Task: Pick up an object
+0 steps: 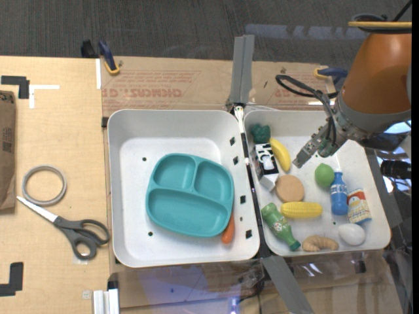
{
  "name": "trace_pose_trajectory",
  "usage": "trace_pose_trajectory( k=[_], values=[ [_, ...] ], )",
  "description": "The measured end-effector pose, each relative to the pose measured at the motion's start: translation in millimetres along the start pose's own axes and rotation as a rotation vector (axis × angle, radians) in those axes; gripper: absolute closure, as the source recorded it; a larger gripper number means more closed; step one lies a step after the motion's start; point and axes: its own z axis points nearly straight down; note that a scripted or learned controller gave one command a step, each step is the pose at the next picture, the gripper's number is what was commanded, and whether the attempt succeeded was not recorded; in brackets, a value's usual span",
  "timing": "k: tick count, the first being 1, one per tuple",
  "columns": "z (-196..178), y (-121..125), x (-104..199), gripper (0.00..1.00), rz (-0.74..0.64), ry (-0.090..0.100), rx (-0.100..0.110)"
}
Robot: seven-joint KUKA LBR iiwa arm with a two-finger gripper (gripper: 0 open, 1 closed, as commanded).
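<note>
My gripper (313,157) hangs over the upper middle of the right bin (376,235), its fingers open with nothing between them. Just left of it lies a yellow banana (281,154). A green ball (324,174) sits right below it. A tan round bun (289,188), a corn cob (301,209), a blue bottle (338,193), a small red-and-white can (358,207), a green bottle (280,226), a white egg (351,234) and a croissant (319,243) fill the lower half of that bin.
The left bin (124,175) holds a teal divided plate (190,195) and an orange carrot (228,230). A black-and-white box (265,159) and a dark green item (260,133) lie by the right bin's left wall. Scissors (72,229) and a tape roll (44,184) rest on the bench.
</note>
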Motion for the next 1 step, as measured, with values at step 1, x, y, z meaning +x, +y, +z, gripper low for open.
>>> trace_pose_trajectory(
  k=[1],
  values=[
    [92.7,-96.9,-19.3,1.00,-0.274,0.003,0.001]
  ],
)
